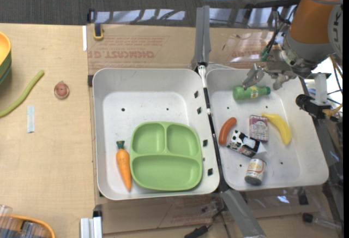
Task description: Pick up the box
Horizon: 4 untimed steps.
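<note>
Trouble looks likely: gripper (pixel 265 77), fingers spread and holding nothing, hangs above green bottle (pixel 251 91), while box (pixel 259 128) lies crowded between sausage (pixel 227 130) and banana (pixel 279 127).

a green divided plate (pixel 165 156) sits in the left bin (pixel 103 122), an orange carrot (pixel 124 164) just left of the plate.

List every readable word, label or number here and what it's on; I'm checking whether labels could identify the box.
Cardboard sheet behind the bins: red print, mirrored and upside down, seemingly "CHEMCAST".
Smaller red lines beside it: too blurred to read.
Box, can, black-and-white carton, green bottle: labels too small to read.
</note>
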Motion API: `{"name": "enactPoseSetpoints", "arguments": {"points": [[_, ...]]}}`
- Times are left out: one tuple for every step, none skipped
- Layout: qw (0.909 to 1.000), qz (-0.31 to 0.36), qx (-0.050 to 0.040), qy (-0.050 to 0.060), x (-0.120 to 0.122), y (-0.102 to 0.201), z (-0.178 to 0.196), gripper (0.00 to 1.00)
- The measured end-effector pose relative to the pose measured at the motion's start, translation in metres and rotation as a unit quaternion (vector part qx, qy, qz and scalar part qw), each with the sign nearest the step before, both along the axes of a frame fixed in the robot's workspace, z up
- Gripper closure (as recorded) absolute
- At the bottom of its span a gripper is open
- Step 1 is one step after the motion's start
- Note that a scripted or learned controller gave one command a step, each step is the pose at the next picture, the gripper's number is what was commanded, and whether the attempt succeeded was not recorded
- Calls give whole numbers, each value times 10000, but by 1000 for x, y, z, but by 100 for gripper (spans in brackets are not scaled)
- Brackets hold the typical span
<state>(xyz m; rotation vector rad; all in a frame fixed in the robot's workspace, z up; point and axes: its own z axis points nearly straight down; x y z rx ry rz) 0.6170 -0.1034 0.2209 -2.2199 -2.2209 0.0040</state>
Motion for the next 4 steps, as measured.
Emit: {"name": "enactPoseSetpoints", "arguments": {"points": [[9996, -298, 4, 1, -50, -41, -117, 0], [9995, -323, 3, 3, -50, -43, -108, 100], [9995, -321, 1, 3, -50, -43, -108, 0], [9980, 633, 7, -2, -72, -9, -130, 0]]}}
